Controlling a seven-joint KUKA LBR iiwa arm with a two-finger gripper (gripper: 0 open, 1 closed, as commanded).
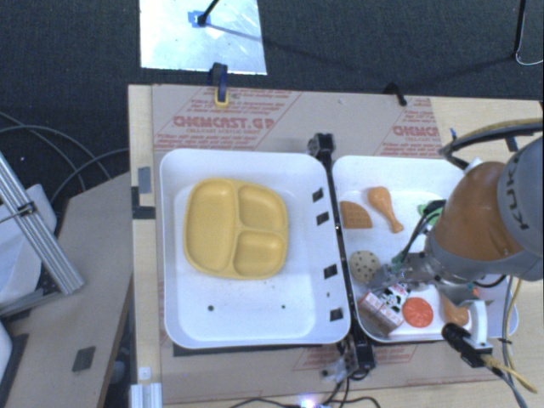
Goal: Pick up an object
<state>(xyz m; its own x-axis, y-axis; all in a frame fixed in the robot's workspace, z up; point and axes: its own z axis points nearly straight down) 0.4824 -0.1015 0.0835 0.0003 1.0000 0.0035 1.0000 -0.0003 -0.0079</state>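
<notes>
My gripper [398,272] hangs low over the right bin [399,172], just above a brown and white carton [382,305] lying near the bin's front edge. A red round piece [417,312] sits right of the carton. A speckled cookie [365,264] lies just left of the gripper. Farther back are an orange drumstick [384,206] and an orange wedge [355,215]. A green piece [431,208] peeks out beside the arm [480,219], and an orange piece [456,314] shows under the wrist. Nothing is seen between the fingers.
The left bin [246,313] holds a yellow sectioned plate [235,227]. A black divider [334,236] with clips runs between the bins. The arm's bulk covers the right bin's right half. Cables trail at the front right.
</notes>
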